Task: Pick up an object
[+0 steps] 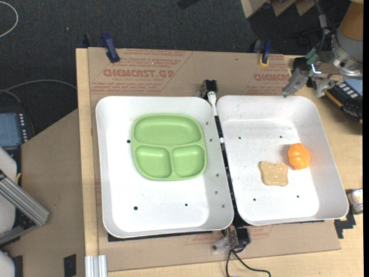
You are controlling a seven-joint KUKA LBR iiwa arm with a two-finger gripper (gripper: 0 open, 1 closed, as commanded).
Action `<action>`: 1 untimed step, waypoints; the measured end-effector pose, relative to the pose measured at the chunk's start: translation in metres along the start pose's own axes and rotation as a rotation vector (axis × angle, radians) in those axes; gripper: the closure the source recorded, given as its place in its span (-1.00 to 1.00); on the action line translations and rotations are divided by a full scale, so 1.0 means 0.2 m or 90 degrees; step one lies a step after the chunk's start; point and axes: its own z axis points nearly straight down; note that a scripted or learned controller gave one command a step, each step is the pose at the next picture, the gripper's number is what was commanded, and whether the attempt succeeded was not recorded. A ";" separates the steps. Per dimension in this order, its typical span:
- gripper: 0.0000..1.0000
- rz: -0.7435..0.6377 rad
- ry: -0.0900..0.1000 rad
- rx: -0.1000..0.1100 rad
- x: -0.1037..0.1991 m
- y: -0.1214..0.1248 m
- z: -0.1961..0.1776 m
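**Waiting above the far corner, with nothing picked yet**

Looking down on the bench, we find the gripper (301, 77) up at the far right, just beyond the rim of the right bin (323, 126). Its fingers look parted a little and we see nothing between them, so we judge the hand empty and the pick not yet begun.

The candidates lie together in the right bin: an orange ball-like object (298, 156) near the bin's right wall, and a flat tan toast-shaped piece (274, 173) just beside it, touching or nearly so. Being rounded and raised, the orange one looks the easier thing for two fingers to close on; the flat piece offers little edge.

The left bin (112, 154) holds a green divided plate (169, 146), lying flat, well apart from the arm.
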 end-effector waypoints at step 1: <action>-1.00 0.001 0.010 0.005 -0.23 -0.15 0.83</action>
